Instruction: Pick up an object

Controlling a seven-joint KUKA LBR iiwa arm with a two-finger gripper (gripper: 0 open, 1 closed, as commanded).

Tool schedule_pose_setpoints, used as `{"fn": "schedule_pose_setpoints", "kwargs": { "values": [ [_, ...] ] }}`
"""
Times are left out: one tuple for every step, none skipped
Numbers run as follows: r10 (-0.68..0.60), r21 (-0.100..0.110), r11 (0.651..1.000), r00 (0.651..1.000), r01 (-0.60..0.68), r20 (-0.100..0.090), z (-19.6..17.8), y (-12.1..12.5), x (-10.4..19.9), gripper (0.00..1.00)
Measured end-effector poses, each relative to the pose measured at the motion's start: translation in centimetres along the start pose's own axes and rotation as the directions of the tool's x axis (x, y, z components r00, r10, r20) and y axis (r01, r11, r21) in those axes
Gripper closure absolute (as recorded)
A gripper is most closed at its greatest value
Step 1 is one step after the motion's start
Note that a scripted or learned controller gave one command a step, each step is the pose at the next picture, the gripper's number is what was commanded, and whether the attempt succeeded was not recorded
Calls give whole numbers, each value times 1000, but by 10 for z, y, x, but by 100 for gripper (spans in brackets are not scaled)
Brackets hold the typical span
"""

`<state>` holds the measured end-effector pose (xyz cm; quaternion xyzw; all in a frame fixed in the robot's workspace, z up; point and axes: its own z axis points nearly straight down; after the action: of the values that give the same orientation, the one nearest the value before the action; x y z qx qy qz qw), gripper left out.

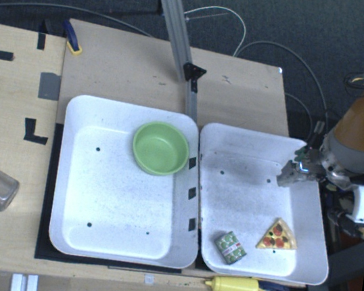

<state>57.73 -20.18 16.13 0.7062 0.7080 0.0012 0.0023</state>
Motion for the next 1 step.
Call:
{"fn": "schedule_pose_setpoints", "kwargs": {
  "values": [
    [0, -1, 1000, 1000, 0, 1, -62, 7, -1, 100]
  ]
}}
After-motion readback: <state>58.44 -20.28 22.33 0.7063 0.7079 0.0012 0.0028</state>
